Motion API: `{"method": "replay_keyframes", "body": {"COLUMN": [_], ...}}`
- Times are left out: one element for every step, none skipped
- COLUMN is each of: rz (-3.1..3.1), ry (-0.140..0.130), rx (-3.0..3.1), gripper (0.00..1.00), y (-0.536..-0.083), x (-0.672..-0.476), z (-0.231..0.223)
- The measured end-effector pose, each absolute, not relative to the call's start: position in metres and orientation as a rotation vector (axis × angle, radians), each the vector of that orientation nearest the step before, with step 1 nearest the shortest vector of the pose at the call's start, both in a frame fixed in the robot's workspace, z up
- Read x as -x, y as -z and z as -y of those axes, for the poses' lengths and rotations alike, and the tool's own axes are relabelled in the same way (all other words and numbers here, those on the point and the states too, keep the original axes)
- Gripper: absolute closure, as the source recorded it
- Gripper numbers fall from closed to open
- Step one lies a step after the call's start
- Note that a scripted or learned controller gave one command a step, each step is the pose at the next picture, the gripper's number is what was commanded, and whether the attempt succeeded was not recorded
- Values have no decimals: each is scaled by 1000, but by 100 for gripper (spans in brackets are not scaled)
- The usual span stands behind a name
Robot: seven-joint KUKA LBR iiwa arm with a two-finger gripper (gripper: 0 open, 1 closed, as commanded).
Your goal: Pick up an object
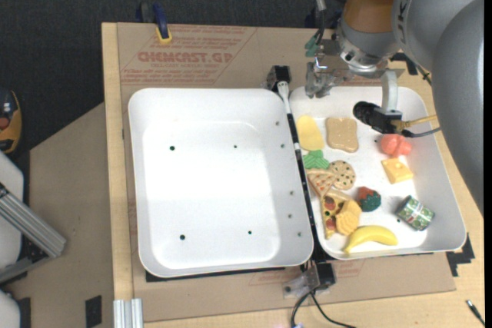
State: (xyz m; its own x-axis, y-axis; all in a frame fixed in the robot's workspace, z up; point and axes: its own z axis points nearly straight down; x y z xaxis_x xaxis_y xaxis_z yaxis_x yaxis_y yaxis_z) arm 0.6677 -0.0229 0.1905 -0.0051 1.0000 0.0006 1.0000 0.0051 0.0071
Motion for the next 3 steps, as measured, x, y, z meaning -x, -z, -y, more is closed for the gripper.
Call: {"method": "replay_keyframes", "body": {"rz": [-2218, -2220, -2239], "ry": [-26, -28, 19], "rx": [-2204, -2204, -2219], "gripper": [100, 100, 100], "y": [-377, -547, -405], "x": [-668, -654, -611], "z": [-24, -81, -160]}}
